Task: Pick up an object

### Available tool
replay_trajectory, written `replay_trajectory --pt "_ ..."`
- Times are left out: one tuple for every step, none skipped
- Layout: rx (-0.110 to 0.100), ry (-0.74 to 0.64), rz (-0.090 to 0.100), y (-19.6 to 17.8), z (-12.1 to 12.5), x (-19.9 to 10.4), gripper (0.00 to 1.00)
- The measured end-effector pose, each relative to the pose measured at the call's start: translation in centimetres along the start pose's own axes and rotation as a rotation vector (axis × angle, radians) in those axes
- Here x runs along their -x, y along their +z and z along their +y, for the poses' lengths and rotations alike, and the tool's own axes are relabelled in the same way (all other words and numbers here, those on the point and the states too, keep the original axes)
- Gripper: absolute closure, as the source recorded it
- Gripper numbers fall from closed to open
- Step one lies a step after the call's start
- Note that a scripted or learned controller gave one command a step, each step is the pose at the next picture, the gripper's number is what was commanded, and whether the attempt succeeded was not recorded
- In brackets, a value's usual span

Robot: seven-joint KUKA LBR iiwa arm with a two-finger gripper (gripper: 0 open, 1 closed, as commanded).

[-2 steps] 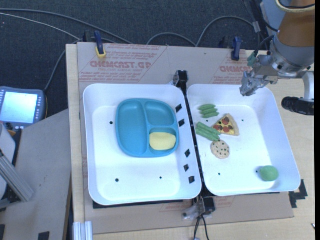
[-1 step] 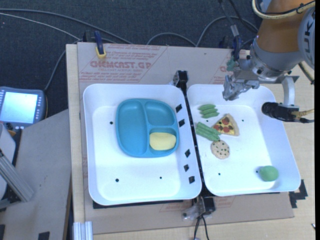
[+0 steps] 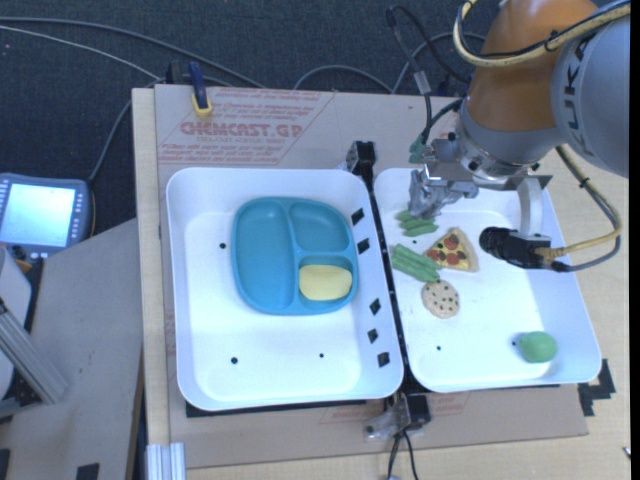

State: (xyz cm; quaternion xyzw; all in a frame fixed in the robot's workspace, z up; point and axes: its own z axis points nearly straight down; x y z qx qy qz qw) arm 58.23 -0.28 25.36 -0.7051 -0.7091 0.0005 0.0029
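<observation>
Two white bins sit side by side on the table (image 3: 250, 118), and I have the hand (image 3: 428, 204) low over the far left part of the right bin (image 3: 570, 318). I cannot tell from this angle whether it is apart or together, as the wrist hides most of it. Just beneath and touching its tip, as far as I can see, lies a green pea pod (image 3: 418, 225). A little nearer to me than the hand are a second green pod (image 3: 414, 262) and a pizza slice (image 3: 453, 250), with a cookie (image 3: 440, 298) just past them. A green ball (image 3: 537, 346) rests well apart from the hand, near the bin's near right corner. Off to the hand's left, in the left bin (image 3: 200, 348), a blue divided plate (image 3: 270, 253) carries a yellow piece (image 3: 325, 282).
</observation>
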Motion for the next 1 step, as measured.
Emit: replay_trajectory --pt "0.000 0.001 0.000 1.53 -1.00 -4.64 1.00"
